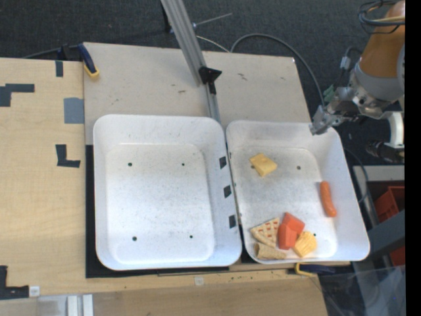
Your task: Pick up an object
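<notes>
Five items lie in the right bin [342,170]; whether the end effector [320,124] is parted, I cannot tell.

Pale wooden bench [39,196] with grey tape patches [74,109], slanted aluminium pole [187,35] on a black bracket [209,75], blue-and-yellow clamp [88,60] at the board's corner, thin cable [276,45] looping over dark carpet [283,8]

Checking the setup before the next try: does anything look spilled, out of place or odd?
Nothing stands out. The yellow piece, carrot and corner cluster all lie inside the right bin; the tool sits at its upper right rim.
</notes>
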You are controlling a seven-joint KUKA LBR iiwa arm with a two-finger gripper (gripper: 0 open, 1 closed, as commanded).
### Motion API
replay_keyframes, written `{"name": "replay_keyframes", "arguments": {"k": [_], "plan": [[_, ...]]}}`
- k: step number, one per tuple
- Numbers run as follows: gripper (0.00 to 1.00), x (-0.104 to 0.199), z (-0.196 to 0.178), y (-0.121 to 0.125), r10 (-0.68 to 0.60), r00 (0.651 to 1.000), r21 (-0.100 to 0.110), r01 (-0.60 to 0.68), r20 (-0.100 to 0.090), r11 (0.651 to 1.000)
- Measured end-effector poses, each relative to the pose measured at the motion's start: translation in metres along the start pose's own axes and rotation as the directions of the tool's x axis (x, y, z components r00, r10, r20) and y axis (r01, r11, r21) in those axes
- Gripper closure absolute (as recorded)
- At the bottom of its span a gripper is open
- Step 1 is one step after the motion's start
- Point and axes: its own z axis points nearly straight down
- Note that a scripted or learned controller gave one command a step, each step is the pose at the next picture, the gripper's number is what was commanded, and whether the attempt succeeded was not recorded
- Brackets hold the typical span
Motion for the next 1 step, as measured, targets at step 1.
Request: {"name": "replay_keyframes", "arguments": {"k": [1], "plan": [[1.00, 0.0596, -0.0087, -0.0081, -0.004, 1.000, 0.001, 0.004, 0.000, 1.000]]}}
